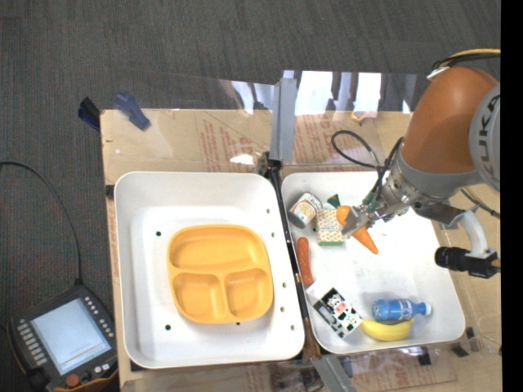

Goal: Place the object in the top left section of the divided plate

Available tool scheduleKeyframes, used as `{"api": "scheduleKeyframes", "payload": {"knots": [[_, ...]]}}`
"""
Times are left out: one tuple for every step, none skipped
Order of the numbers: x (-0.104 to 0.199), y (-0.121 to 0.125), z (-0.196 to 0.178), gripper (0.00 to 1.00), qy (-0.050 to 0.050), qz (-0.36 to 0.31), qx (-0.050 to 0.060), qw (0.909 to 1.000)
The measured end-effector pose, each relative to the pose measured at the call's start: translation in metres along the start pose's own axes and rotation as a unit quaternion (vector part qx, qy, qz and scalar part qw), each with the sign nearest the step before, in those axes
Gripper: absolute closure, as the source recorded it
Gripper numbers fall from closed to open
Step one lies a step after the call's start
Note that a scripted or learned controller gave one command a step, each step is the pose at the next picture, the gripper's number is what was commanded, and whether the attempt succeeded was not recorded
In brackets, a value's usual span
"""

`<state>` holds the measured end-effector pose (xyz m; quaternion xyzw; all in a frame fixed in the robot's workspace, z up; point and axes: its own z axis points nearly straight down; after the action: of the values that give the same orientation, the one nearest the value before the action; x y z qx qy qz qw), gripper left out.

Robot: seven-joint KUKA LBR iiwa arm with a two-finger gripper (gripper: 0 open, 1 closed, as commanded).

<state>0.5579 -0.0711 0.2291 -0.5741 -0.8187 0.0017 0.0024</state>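
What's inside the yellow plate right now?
Nothing visible: the plate shows three bare yellow sections. It sits in the left bin. The bin floor beneath it is covered.

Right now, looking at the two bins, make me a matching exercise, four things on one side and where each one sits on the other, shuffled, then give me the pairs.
Things:
1. divided plate
2. banana
3. carrot
4. sausage

Places:
A. right bin, near edge, just below the blue bottle
B. right bin, by its left wall
C. left bin, in the middle
D. right bin, at the gripper

Pairs: 1-C, 2-A, 3-D, 4-B
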Motion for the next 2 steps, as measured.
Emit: {"api": "scheduleKeyframes", "payload": {"knots": [[0.065, -0.005, 0.033, 1.00, 0.000, -0.030, 0.001, 0.9995], [0.172, 0.024, 0.030, 1.00, 0.000, -0.084, 0.000, 0.9964]]}}
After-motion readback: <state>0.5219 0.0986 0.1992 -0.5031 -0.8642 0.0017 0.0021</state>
